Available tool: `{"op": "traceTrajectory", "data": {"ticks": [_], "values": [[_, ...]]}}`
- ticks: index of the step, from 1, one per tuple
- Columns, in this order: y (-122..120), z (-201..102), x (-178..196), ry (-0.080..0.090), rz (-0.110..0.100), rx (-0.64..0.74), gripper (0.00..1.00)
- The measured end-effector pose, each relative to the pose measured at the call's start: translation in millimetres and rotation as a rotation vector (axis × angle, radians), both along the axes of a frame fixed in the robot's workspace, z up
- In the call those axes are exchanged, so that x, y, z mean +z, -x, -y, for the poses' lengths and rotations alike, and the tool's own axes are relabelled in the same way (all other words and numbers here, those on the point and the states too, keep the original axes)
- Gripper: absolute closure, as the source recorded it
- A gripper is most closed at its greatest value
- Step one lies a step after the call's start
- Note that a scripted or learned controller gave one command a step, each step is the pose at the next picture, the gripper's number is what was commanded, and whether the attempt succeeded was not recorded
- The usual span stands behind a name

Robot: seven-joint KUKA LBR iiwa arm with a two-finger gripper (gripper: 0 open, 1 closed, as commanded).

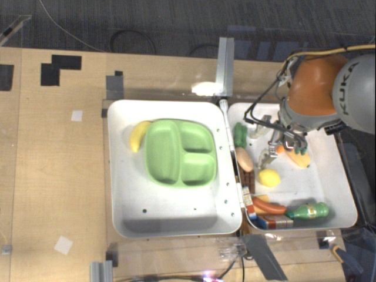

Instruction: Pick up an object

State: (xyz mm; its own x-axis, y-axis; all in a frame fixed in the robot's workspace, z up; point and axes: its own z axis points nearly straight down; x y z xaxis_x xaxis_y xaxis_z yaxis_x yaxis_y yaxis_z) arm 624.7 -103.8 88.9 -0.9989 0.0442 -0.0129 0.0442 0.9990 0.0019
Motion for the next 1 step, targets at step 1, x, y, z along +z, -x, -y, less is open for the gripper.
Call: {"op": "traceTrajectory", "data": {"ticks": [1], "values": [[-4.6, 0.2, 15.9, 0.002, 0.016, 0.002, 1.00]]}}
